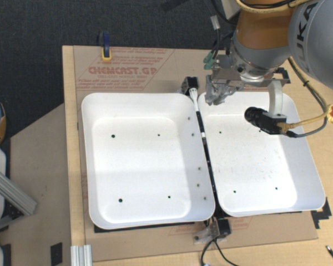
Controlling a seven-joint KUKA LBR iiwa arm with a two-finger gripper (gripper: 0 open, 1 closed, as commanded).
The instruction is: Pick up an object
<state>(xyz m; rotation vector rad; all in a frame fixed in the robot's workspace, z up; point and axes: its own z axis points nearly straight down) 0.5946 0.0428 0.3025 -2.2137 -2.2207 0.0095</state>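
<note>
Over the far left corner of the right bin point(299, 165), we see the gripper point(216, 97) hanging low beneath the grey arm point(316, 32) and its orange band point(263, 24). How its grip stands we cannot tell, since the wrist blocks our look at it, and we make out nothing held. We count 2 white bins; the left bin point(100, 165) sits touching the right along the middle seam. No loose object to pick up can be made out.
</note>
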